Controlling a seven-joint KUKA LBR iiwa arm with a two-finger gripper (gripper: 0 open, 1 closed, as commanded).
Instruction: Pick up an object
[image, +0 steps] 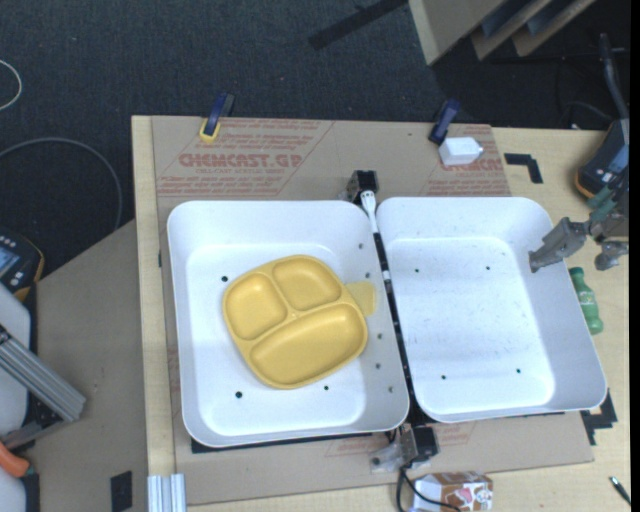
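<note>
Cardboard covers the worktop (300, 150), a tan sheet printed with faded red lettering and pinned at its far edge by two clamps, one with a yellow tip (214, 118) on the left and a dark blue one (444, 122) further right. A small white block (460, 151) lies just beside the blue clamp. Two shallow white bins sit side by side on the sheet, their inner rims touching along a black strip. The left bin (195, 250) holds a yellow plate (294, 320) with three compartments, lying flat and turned at a slant, roughly in the middle of the bin. A small pale yellow tab (362, 297) peeks out from under the plate's right edge. The right bin (470, 305) shows a speckled white floor with a few dark dots.

The pincer (582, 245) hangs at the far right, over the right bin's outer rim, with its grey fingers spread apart and nothing between them. A green marker (587, 298) lies on the cardboard just outside that rim, near the pincer.

Dark carpet (90, 70) surrounds the worktop, with thin cables (60, 150) curling across it at the left. Wires and a small packet (455, 492) sit at the near edge
</note>
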